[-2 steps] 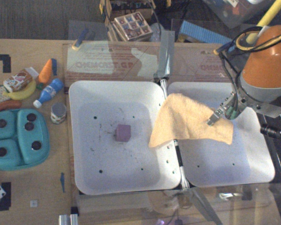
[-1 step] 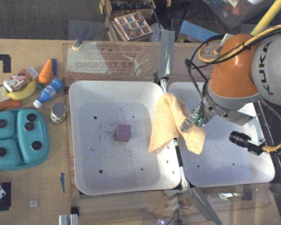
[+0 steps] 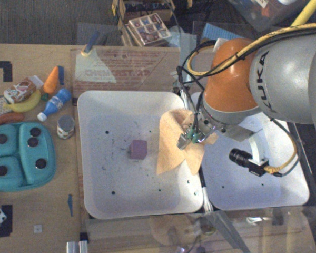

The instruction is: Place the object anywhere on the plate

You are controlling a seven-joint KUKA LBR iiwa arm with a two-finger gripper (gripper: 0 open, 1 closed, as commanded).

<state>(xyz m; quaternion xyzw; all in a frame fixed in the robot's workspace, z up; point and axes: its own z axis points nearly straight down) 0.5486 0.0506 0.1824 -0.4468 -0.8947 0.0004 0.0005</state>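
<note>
A small purple cube [image 3: 138, 149] lies flat on the floor of the left bin [image 3: 95, 115], near its middle. A tan plate [image 3: 171, 146] leans tilted against that bin's right wall, its upper edge reaching over the divider. My gripper [image 3: 189, 138] hangs over the plate's right part, well to the right of the cube and apart from it. I see nothing held in it. The grey and orange arm [image 3: 237, 78] covers the upper part of the right bin [image 3: 284, 194].
A teal tray [image 3: 21, 154], a small can [image 3: 66, 126], a blue bottle [image 3: 55, 103], a banana [image 3: 23, 105] and a carrot [image 3: 52, 79] lie left of the bins. A cardboard sheet [image 3: 126, 67] lies behind the left bin. A black cable fitting [image 3: 247, 161] hangs over the right bin.
</note>
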